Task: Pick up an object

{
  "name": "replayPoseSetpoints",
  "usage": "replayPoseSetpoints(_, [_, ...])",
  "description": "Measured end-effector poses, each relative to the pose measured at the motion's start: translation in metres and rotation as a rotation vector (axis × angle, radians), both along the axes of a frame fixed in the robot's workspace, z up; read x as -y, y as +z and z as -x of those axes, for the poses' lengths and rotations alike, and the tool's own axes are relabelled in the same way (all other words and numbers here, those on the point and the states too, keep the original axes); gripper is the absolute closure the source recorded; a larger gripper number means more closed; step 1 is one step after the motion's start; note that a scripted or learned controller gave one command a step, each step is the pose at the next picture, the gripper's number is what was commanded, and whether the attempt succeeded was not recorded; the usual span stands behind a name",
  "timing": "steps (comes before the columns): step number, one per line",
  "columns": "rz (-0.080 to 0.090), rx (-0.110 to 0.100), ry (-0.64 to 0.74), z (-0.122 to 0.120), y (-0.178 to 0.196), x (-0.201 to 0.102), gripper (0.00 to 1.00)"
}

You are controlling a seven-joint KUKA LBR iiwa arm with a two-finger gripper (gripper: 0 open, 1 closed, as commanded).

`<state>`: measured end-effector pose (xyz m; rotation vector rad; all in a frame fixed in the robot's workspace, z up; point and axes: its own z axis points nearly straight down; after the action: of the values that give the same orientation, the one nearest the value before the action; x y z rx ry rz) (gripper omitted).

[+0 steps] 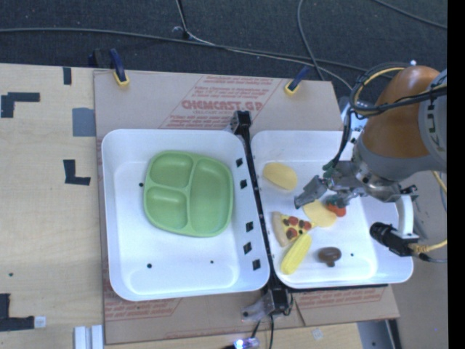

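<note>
The right bin (363, 271) holds a yellow lemon-like piece (280, 175), a pizza slice (288, 227), a corn cob (296, 254), a brown mushroom-like piece (329, 254) and a pale yellow piece (320, 214) with a small red bit (338, 210) beside it. My gripper (320, 192) reaches in from the right and hangs low over the pale yellow piece, its fingers spread open with nothing between them. The arm's body hides the bin's far right part.
The left bin (123, 267) carries a green divided plate (189, 193). A black divider (251, 209) runs between the bins. Cables (349, 20) loop behind the bench, and two clamps (118, 70) hold the board's far edge.
</note>
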<state>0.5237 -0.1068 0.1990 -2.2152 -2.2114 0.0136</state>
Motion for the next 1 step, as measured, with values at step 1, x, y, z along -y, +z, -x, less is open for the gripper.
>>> replayPoseSetpoints(1, [0.001, 0.012, 0.003, -0.0029, 0.0061, -0.0001, 0.0])
